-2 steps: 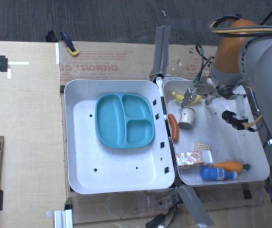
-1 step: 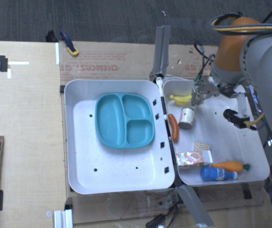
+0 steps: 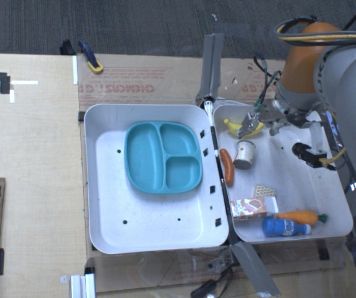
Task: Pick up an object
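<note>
My gripper (image 3: pixel 251 128) is low in the far left corner of the right bin (image 3: pixel 327 185), right over a yellow banana (image 3: pixel 233 127). The banana's left end sticks out from under it, and the rest is hidden. Just in front of the gripper lies a small silver can (image 3: pixel 245 154) on its side. A red-orange hot dog (image 3: pixel 228 167) rests against the bin's left wall. At the front of the bin are a pink-and-white box (image 3: pixel 253 207), a blue bottle (image 3: pixel 286 228) and an orange carrot (image 3: pixel 299 216).
The left bin (image 3: pixel 103 197) holds a teal divided plate (image 3: pixel 163 157). A grey upright post (image 3: pixel 212 67) stands behind the gap between the bins. The arm's grey body with cables (image 3: pixel 345 104) covers the right bin's far right side.
</note>
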